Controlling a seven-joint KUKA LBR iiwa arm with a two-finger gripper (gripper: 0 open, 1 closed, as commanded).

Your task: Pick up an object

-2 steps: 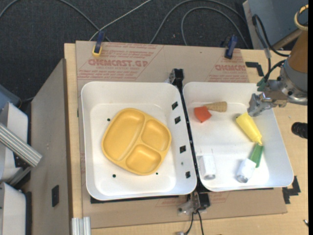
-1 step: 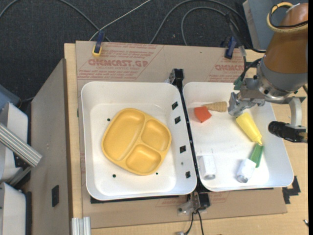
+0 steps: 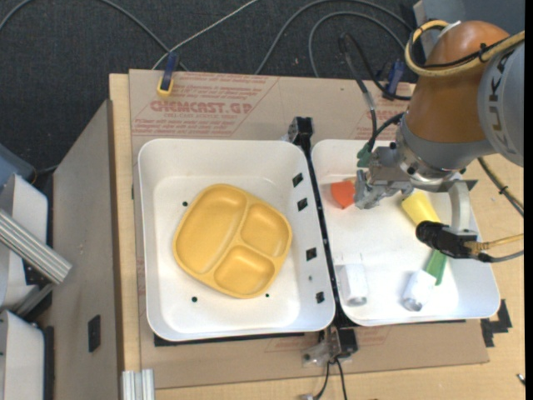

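The small orange block [image 3: 342, 194] lies at the right bin's [image 3: 466, 307] far left, just beside the tool [image 3: 368, 197], apparently mid-approach; next, close squarely over it.

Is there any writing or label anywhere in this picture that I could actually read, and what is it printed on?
"CHEMCAST GP": large red letters on the brown cardboard sheet lying under the two shallow white bins, above the left one.
Smaller red lines above and below that name on the same cardboard: too small and blurred to read.
Part of black lettering on the grey robot arm at the right edge: cut off, unreadable.
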